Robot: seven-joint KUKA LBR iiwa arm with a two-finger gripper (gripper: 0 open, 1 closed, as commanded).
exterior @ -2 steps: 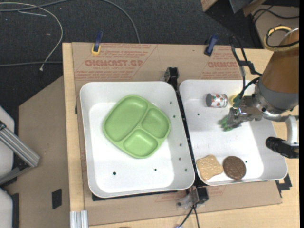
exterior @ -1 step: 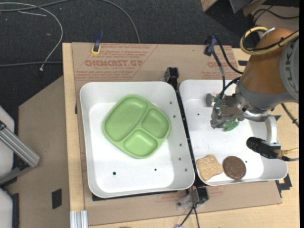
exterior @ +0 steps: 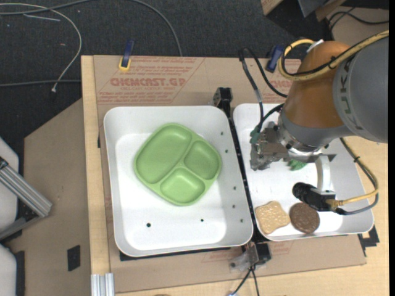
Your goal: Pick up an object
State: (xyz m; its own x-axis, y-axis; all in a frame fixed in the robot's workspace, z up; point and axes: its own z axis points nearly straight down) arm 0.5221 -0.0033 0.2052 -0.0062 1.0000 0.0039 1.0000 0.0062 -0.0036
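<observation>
Gripper [exterior: 262, 154] hangs low, right of the green plate [exterior: 178, 163], likely positioned for a grab; its width cannot be told. Tan cracker [exterior: 271, 217] and brown cookie [exterior: 304, 217], likely targets, lie lower-right of that plate, untouched.

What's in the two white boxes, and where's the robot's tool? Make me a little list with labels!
left white bin: light green plastic plate with three sections, lying flat near the middle
right white bin: tan square bread-like slice and brown round cookie-like disc, side by side at the near edge
tool: over the right bin's left side, farther back than the slice
holding something: cannot tell
</observation>
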